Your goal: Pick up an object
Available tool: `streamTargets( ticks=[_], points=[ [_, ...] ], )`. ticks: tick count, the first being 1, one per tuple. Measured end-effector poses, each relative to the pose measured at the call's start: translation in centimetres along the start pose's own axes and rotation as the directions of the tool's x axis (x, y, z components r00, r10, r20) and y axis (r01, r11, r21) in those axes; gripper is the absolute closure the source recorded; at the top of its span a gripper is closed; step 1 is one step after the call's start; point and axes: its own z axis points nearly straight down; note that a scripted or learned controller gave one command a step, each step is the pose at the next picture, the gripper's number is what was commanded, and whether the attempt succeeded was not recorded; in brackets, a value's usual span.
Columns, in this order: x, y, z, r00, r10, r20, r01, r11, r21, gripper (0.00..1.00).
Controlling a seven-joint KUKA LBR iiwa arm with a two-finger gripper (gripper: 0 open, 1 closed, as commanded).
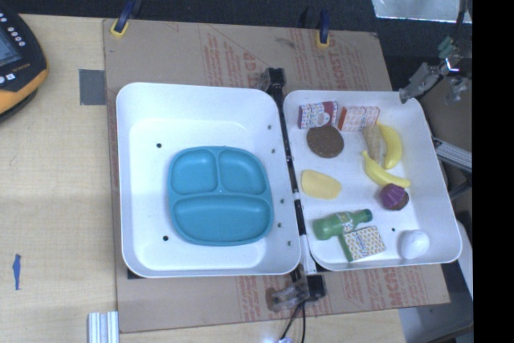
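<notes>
Glossy plastic bins [140, 173] on matt cardboard [209, 60]

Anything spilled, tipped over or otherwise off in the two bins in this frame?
Nothing stands out. The blue divided plate sits flat in the left bin. In the right bin, the green bottle lies on its side among the loose toy food, with no spill around it. The banana lies inside the bin's walls.

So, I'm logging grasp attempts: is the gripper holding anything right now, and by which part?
Nothing is held. The gripper sits beyond the right white bin's far corner, with no object between its fingers; the curved yellow banana lies in the bin.
</notes>
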Motion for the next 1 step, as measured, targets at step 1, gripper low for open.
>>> streamTargets(
  ticks=[1],
  points=[
    [3.13, -1.25, 17.62, 1.0, -0.003, -0.006, 0.003, 1.0, 0.015, 0.0]
  ],
)
